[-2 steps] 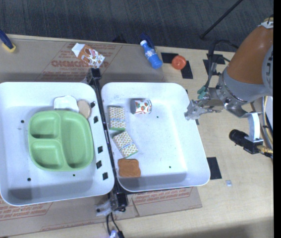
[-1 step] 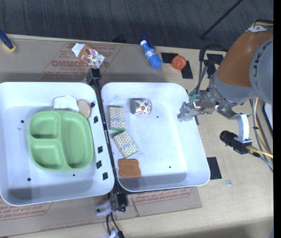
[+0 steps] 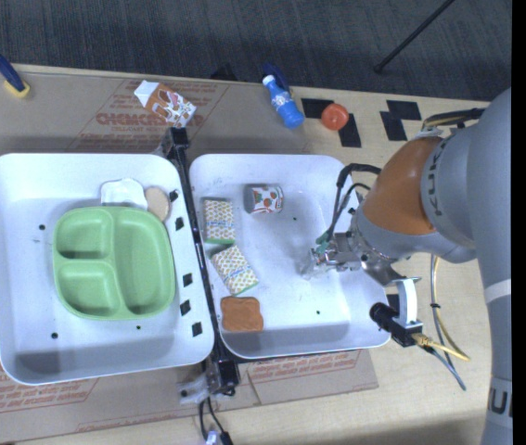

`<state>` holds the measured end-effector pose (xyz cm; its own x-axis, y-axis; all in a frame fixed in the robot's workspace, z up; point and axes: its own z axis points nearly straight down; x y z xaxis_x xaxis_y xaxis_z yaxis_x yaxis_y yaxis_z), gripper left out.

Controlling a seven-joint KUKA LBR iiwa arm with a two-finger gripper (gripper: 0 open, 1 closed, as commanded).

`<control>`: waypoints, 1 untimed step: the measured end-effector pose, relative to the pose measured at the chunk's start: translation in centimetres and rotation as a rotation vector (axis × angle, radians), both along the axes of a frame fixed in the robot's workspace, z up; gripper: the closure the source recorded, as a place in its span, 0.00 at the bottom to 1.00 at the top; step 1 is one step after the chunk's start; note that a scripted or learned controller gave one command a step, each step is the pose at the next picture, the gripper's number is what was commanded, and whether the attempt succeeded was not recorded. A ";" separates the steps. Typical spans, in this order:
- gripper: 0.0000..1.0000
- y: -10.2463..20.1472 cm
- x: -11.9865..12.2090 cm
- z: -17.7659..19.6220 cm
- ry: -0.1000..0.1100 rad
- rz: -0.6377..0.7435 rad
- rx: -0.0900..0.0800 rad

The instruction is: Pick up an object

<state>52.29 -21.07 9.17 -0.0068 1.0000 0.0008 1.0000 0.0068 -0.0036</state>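
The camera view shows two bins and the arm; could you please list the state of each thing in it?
Green tray: flat, right way up, in the left bin.
Small cup: on its side in the right bin.
Two patterned packets: lying flat by the divider.
Brown square: flat, near corner.
Gripper: low in the right bin, touching none of these.

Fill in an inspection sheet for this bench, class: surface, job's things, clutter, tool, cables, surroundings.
Surface: cardboard-covered bench bearing left bin and right bin.
Job's things: right bin holds cup, two patterned packets, brown block.
Clutter: green tray in left bin; blue bottle, orange cap, carton on bench.
Tool: tool low in right bin, apart from the items; finger state unclear.
Cables: black loops beside wrist.
Surroundings: dark carpet.
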 end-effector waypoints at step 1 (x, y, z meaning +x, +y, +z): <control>1.00 4.6 4.4 12.9 -0.008 0.000 -0.001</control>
